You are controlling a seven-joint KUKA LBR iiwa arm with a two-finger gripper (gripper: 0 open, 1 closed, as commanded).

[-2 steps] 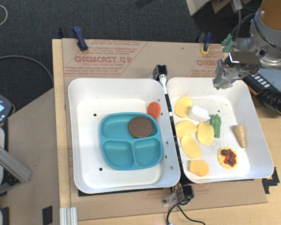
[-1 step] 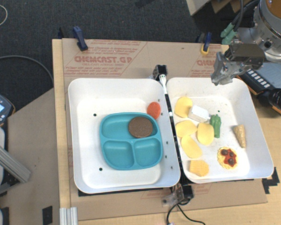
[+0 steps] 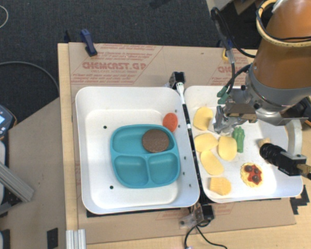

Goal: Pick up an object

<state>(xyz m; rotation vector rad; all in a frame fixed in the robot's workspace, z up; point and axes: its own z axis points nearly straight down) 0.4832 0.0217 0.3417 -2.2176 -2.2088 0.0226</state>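
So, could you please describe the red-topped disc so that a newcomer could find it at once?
Start at the right bin and go to its near right corner. A small round disc lies there. Its neighbours, the yellow pieces, are plain, while it alone carries red bits on top.

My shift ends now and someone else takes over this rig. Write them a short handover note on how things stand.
Gripper: low over the right bin, among the yellow slices; whether it holds anything cannot be told.
Right bin: the yellow slices, a green piece just beside the gripper, a yellow-orange block and a small round with red topping.
Left bin: a teal tray with a brown patty in its upper right compartment; an orange piece lies outside the tray by that corner.
Done: no thing is seen lifted.
Left: grasp one thing and raise it.
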